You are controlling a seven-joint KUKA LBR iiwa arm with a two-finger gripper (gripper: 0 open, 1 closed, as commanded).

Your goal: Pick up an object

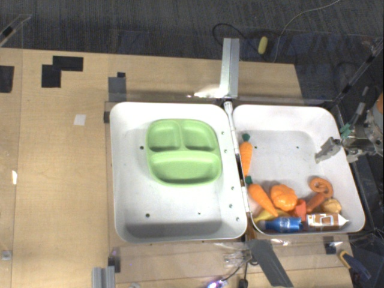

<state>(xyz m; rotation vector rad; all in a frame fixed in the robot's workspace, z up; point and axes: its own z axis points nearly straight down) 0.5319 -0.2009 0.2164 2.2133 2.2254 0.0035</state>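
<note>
Toy food, including a blue bottle [283,224], carrots [262,198] and a pretzel [321,186], is heaped along the near edge of the right bin [282,122]. A green plate [182,150] sits in the left bin [129,179]. The gripper [329,149] hangs at the right bin's far-right rim, holding nothing.

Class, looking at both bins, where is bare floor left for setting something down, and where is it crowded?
Right bin: bare upper floor above the toys. Left bin: bare strip around the green tray, widest below it. Crowded: the right bin's lower edge, from the carrot to the blue bottle.
</note>
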